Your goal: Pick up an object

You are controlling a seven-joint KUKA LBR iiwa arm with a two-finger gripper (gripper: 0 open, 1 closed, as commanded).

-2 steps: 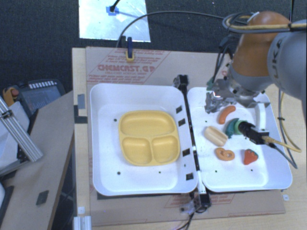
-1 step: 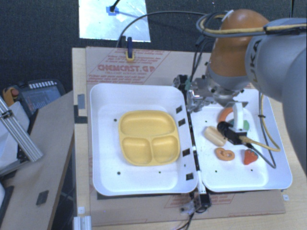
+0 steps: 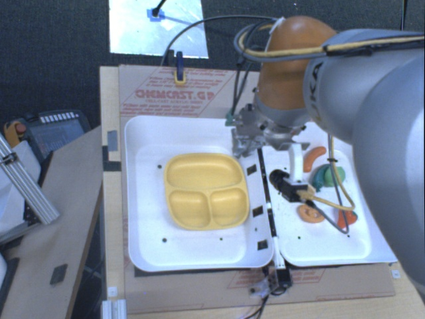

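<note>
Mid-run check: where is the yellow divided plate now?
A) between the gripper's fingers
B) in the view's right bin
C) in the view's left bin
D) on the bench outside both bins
C: the yellow divided plate lies flat in the white bin on the view's left.

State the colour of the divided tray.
The tray is plain pale yellow, clearest in the camera view.

A bench topped with a brown card sheet (image 3: 199,92) printed in red. Two shallow white bins sit on it side by side, edges meeting: left bin (image 3: 146,178), right bin (image 3: 332,244).
</note>
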